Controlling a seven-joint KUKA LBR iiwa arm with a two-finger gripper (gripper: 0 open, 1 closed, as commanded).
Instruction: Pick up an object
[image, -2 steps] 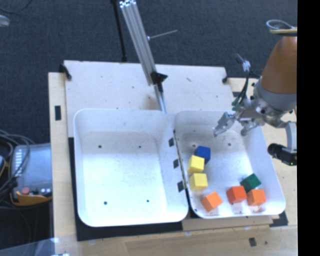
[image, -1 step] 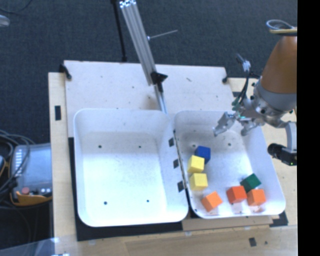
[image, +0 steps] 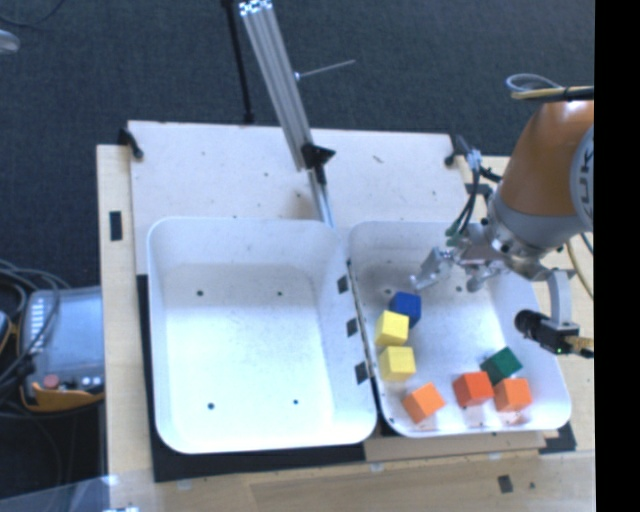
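Observation:
The right bin (image: 520, 300) holds several coloured cubes. A blue cube (image: 405, 305) lies near the bin's middle, with two yellow cubes (image: 393, 327) (image: 398, 361) just in front of it. An orange cube (image: 424, 401) sits at the front left. A red-orange cube (image: 472, 388), a green cube (image: 502, 363) and another orange cube (image: 513, 394) cluster at the front right. My gripper (image: 447, 278) hangs over the back of this bin, up and to the right of the blue cube. It looks open, with nothing between its fingers.
The left bin (image: 165, 300) lies beside the right one, their walls meeting at a divider with black clips (image: 352, 325). A slanted metal pole (image: 285, 90) rises behind the bins. The arm's orange band (image: 550, 160) looms over the right bin's back right corner.

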